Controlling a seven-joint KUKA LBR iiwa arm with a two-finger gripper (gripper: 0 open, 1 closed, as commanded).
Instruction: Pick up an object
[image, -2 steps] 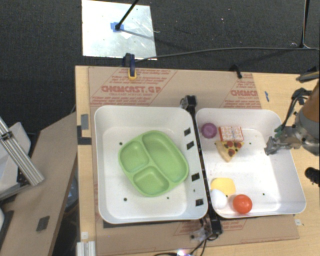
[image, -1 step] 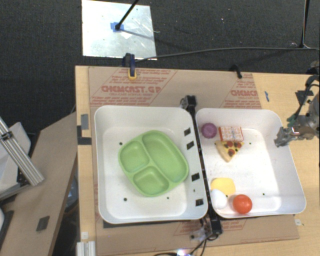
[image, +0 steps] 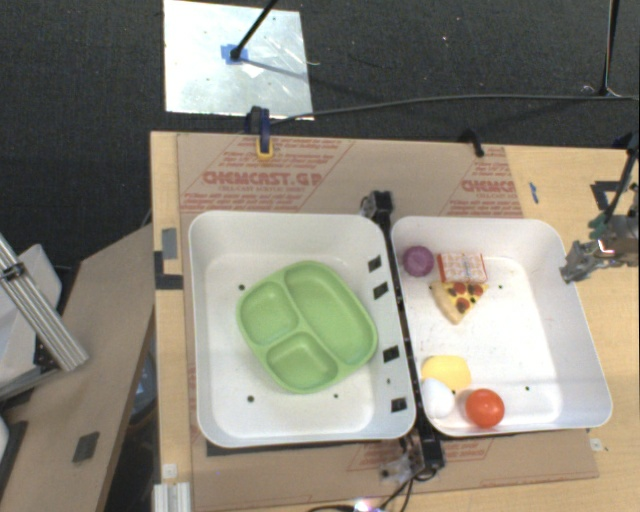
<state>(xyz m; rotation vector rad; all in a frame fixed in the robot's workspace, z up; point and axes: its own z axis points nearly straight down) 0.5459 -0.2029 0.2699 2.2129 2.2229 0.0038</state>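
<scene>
Fingers (image: 583, 262) near "CHEMCAST" cardboard (image: 262, 178)

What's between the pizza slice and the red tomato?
In the camera view, bare white bin floor lies between the pizza slice and the tomato. The yellow lemon sits just left of that line.

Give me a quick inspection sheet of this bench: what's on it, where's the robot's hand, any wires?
Surface: wooden bench bearing two white bins side by side.
Job's things: right bin holds a purple ball, red-patterned box, toy pizza slice, yellow piece, white egg, red tomato.
Clutter: left bin holds a green divided plate.
Grippers: gripper at the right bin's outer rim, holding nothing visible.
Cables: black cable behind the bench.
Surroundings: dark floor, shiny sheet.
</scene>
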